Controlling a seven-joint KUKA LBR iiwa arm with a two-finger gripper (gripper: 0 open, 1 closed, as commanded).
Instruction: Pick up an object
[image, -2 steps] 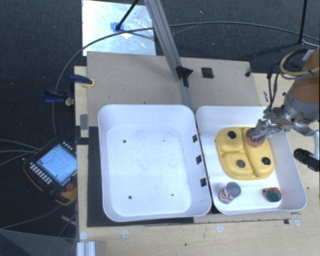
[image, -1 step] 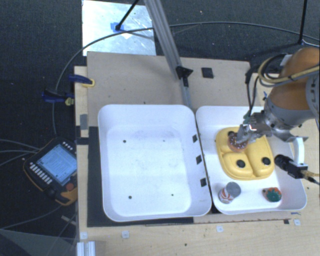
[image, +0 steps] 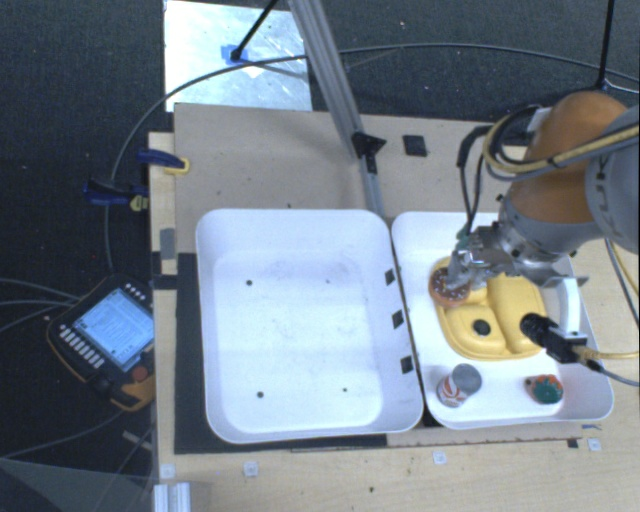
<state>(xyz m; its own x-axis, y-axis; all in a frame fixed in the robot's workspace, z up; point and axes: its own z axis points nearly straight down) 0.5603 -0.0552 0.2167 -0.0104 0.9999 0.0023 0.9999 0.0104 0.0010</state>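
White right bin (image: 600, 400): pincer (image: 458, 280) over a brown ring (image: 447, 290) (grip state unclear; no legible writing).

We see a tan worktop (image: 280, 160) on dark carpeted floor (image: 70, 90), with a teach pendant (image: 108, 335) and trailing cables at left.

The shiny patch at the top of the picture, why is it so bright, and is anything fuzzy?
In the camera view, the bright patch is floor glare above the bench; the left bin is evenly lit with soft shadows along its rim; the small toys in the right bin look slightly blurry, and the gripper is too fuzzy to read.
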